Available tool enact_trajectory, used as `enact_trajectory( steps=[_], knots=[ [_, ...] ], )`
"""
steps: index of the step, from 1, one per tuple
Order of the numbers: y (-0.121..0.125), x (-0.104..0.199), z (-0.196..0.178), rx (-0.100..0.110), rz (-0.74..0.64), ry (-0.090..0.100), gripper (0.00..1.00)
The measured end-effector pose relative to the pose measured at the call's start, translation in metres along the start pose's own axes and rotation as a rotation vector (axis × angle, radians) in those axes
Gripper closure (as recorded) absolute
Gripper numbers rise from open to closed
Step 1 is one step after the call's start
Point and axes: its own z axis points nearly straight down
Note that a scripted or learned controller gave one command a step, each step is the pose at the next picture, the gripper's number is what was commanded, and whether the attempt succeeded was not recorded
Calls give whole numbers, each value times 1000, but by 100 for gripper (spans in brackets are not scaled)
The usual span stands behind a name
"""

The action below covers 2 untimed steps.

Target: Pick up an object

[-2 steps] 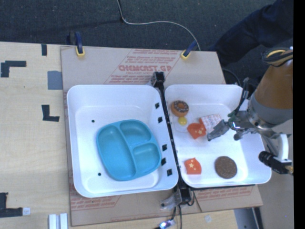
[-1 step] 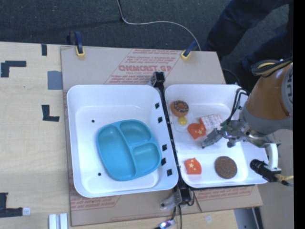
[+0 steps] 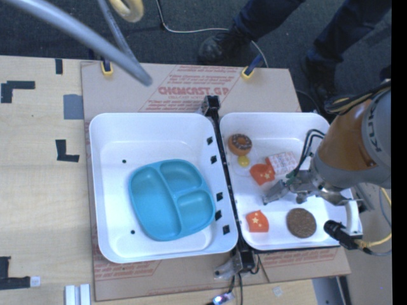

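**Gripper low in the right bin, nothing seen between its fingers**

The arm [image 3: 356, 148] is seen reaching in from the right, with its orange band above the wrist, and the gripper [image 3: 275, 194] is lowered into the right bin [image 3: 280, 118]. Its grey fingers point toward the middle of that bin. How far the fingers are parted cannot be told from this view, and no object is seen clamped between them.

Several small objects are scattered in the right bin. An orange-red block [image 3: 261, 173] lies just up and left of the fingertips, close to touching them. A white and red packet [image 3: 282, 163] is set just beside that block, above the gripper. A brown round cookie [image 3: 301, 222] lies just below the gripper, toward the near wall. A red piece with a yellow star [image 3: 257, 222] rests near the bin's lower left corner, apart from the fingertips. A brown donut [image 3: 240, 144] and a small yellow piece [image 3: 243, 161] are placed farther up, near the divider.

In the left bin [image 3: 108, 170] a blue compartment tray [image 3: 171, 197] is laid at a tilt.
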Motion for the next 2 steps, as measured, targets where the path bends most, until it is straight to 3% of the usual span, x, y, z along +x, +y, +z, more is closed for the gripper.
enact_trajectory(
  steps=[1, 2],
  knots=[
    [0, 1, -12, -2, -1, 0, 100],
    [-5, -2, -56, -7, 0, -1, 100]
  ],
)
